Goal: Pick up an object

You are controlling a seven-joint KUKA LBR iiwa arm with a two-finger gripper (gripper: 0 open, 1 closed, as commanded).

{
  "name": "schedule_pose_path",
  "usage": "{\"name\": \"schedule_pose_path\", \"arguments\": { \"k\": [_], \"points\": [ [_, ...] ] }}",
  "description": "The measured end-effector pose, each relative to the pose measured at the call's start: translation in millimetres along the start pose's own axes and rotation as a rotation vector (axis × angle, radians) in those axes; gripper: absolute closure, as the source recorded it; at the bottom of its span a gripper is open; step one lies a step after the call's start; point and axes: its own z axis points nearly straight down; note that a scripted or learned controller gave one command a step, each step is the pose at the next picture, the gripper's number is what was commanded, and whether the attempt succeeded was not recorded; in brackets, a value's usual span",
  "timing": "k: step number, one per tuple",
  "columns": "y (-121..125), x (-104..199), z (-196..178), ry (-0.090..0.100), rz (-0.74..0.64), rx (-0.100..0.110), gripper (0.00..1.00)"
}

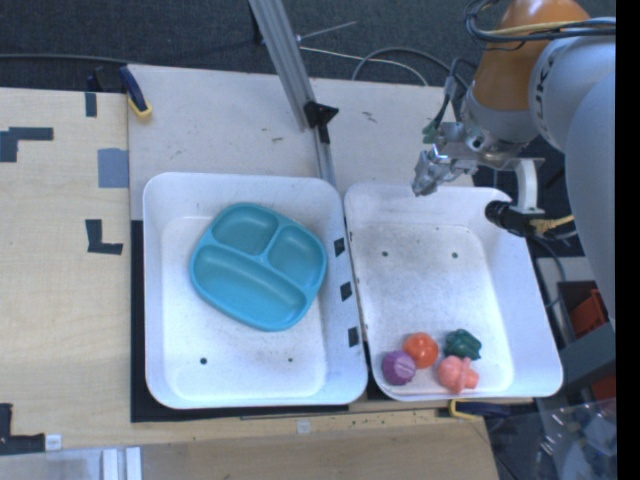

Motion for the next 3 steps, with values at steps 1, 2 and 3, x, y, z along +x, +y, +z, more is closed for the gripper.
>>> {"name": "schedule_pose_path", "arguments": {
  "k": [1, 2, 3],
  "points": [
    [1.3, 0.3, -53.7, 0.000, -0.001, -0.001, 1.00],
    [-13.9, 52.4, -38.0, 0.002, -0.004, 0.006, 1.00],
    [-37.9, 105.1, -37.1, 0.002, -0.005, 0.007, 1.00]
  ]
}}
